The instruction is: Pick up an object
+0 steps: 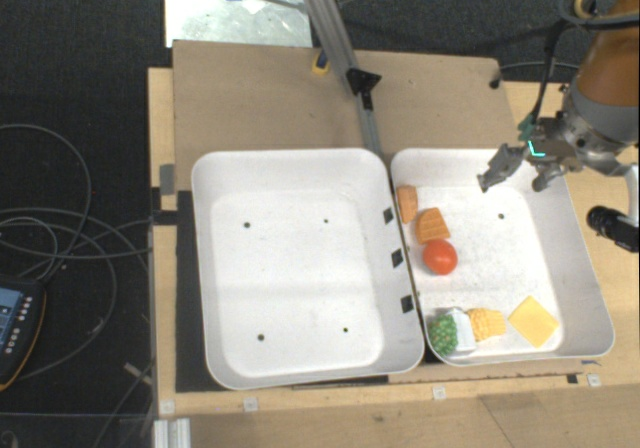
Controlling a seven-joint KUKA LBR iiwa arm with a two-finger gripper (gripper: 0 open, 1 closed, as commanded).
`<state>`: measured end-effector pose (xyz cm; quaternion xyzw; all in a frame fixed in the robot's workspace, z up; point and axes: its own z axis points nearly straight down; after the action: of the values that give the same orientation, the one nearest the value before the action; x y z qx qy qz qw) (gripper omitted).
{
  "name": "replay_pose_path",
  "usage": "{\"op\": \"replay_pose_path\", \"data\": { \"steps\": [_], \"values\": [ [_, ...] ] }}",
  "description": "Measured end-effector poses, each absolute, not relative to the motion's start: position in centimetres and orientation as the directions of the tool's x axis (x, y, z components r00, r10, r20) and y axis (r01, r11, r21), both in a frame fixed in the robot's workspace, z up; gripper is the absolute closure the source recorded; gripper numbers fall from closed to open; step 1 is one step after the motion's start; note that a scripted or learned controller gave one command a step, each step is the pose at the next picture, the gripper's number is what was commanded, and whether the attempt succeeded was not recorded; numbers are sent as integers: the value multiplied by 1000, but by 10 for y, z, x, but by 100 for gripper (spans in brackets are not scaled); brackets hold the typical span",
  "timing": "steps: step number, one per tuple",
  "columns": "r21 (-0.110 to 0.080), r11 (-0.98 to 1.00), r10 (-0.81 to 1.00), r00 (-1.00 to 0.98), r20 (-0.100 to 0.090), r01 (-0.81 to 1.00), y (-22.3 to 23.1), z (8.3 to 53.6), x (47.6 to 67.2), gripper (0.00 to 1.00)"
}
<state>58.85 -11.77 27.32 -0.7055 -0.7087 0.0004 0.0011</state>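
one open pincer [517, 172] (nothing between its fingers) above the right bin [560, 246]

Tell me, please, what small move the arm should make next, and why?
Probably lower the claw toward the tomato: the claw hangs open above the right bin's far edge, holding nothing, and the tomato sits apart from its neighbours.

Black cables [60, 226], handheld pendant [15, 321], metal pole [325, 11]
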Motion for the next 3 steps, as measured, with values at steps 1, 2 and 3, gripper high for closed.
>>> {"op": "replay_pose_path", "data": {
  "steps": [1,2,3],
  "values": [
    [1,4,1000,-4,0,1000,-118,275,589,0],
    [-3,0,1000,0,0,1000,-122,222,579,0],
    [-3,1,1000,-1,0,1000,-121,179,584,0]
  ]
}}
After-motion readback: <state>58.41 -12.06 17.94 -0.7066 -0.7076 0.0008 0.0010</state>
